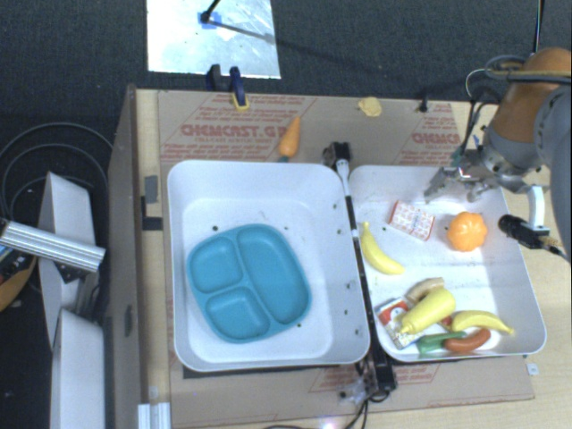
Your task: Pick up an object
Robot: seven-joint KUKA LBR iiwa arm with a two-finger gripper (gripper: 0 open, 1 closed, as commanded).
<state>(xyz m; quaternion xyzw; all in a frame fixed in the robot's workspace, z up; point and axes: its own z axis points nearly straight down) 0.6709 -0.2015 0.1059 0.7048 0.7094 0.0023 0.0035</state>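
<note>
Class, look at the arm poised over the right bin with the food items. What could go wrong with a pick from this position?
1. The gripper hovers over the bin's back corner, between the card and the orange; it could close on nothing.
2. The orange is round and may roll away if nudged.
3. The card lies flat, so it may be hard to get under.
</note>
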